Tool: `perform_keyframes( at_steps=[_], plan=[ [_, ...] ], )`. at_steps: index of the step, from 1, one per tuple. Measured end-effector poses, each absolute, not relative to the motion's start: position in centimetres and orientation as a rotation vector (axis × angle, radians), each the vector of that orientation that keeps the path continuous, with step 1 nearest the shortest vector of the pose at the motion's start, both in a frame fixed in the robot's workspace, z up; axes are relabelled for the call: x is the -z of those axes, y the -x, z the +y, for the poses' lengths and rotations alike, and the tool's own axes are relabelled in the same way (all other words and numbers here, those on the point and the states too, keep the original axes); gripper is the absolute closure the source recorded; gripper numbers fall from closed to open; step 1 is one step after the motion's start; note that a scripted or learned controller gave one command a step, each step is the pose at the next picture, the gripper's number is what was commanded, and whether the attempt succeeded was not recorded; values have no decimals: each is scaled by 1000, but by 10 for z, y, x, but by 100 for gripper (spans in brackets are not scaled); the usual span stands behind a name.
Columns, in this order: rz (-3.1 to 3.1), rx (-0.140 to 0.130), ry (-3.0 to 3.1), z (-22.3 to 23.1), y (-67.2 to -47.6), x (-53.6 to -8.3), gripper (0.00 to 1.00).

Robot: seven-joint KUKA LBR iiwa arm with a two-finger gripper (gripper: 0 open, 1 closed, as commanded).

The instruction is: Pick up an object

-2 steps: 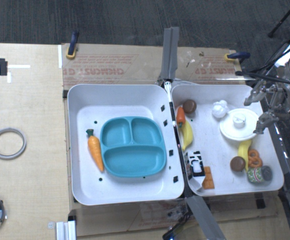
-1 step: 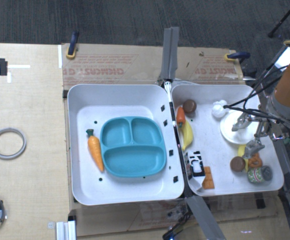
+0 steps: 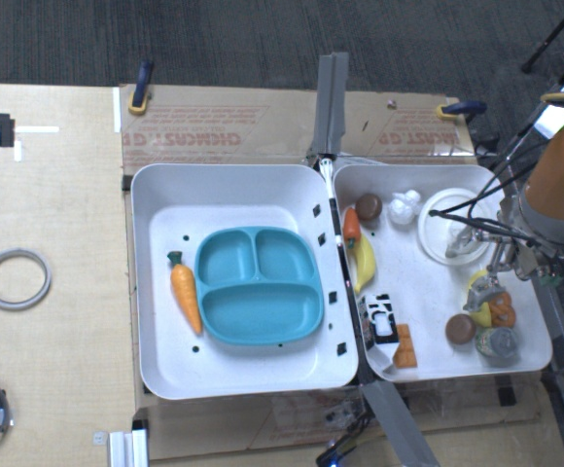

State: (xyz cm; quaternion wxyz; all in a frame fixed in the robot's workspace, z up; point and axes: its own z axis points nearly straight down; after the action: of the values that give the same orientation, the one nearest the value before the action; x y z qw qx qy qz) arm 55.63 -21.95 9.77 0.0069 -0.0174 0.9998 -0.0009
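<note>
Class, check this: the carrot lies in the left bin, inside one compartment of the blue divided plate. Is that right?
Not quite. The carrot does lie in the left bin, but on the bin floor beside the blue divided plate, against its left edge, not inside a compartment. The camera view shows this.

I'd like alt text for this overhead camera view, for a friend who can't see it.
A robot gripper hangs over a cluster of small toys at the right end of the right bin, which also holds a white plate and a banana. The left bin holds a blue divided plate with a toy carrot beside it.
</note>
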Motion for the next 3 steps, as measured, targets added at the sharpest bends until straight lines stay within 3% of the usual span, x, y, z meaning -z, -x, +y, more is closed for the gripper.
perform_keyframes(
  at_steps=[1,2,3],
  plan=[
    [3115,10,59,-219,-560,-110,100],
    [3117,8,58,-219,-560,-109,0],
    [3137,0,-110,-221,-546,-92,0]
  ],
)
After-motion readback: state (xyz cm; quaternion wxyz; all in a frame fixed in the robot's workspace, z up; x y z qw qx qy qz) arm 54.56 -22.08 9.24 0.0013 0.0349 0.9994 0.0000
